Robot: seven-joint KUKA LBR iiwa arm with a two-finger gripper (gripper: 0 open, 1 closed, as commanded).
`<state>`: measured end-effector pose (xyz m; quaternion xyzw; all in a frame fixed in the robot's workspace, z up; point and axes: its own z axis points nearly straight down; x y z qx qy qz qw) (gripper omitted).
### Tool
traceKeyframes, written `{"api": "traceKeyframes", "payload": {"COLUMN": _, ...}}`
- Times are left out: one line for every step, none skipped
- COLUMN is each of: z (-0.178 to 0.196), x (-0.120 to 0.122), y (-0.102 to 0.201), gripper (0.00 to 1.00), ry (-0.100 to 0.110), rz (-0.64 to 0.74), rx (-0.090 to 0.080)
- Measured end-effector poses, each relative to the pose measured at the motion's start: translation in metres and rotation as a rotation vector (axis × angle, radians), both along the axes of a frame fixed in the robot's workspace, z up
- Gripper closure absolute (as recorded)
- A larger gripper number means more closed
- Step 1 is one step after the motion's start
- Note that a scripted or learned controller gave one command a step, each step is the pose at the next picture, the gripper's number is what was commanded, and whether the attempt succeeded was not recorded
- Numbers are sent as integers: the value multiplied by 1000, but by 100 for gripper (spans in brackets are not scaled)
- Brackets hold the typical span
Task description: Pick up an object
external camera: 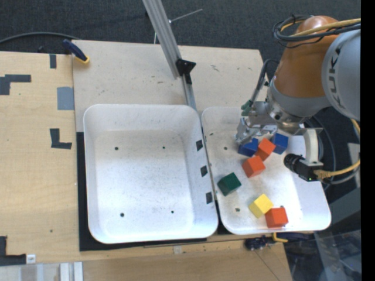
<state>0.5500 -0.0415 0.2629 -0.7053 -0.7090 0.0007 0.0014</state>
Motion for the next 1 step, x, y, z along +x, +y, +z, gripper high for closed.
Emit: {"api": "traceKeyframes", "payload": {"z": -7, "x": -1, "y": 43, "gripper": 100, "ry": -1, "rz": 0, "rx": 0}}
